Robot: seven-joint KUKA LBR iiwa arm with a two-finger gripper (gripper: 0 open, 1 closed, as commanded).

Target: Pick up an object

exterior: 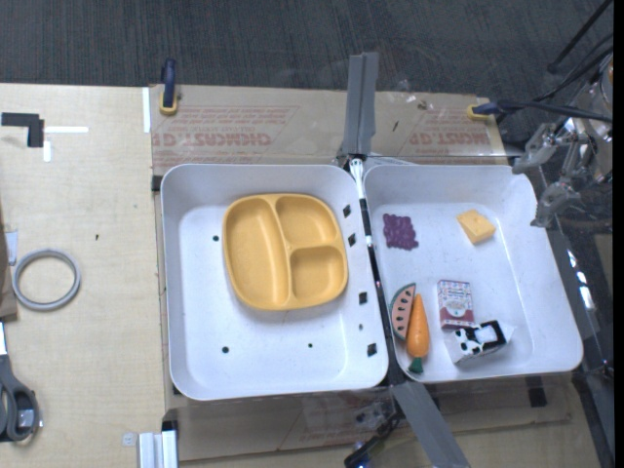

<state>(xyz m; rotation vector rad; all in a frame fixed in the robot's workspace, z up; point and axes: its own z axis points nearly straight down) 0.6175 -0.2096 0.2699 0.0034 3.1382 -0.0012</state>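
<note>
The right bin (546, 261) holds a purple bunch of grapes (399, 230), a yellow cheese wedge (477, 226), a watermelon slice (401, 308), an orange carrot (417, 328), a small red-and-white carton (454, 303) and a black-and-white carton (481, 340). In the left bin (185, 291) lies a yellow divided plate (286, 252). My gripper (558, 175) is a grey metal shape hanging over the right bin's far right corner, well apart from every object. Nothing is visible in it.
A grey tape roll (44, 279) and scissors (15, 412) lie on the wooden bench at the left. Clamps (169, 88) sit on the cardboard behind the bins. Cables hang at the top right.
</note>
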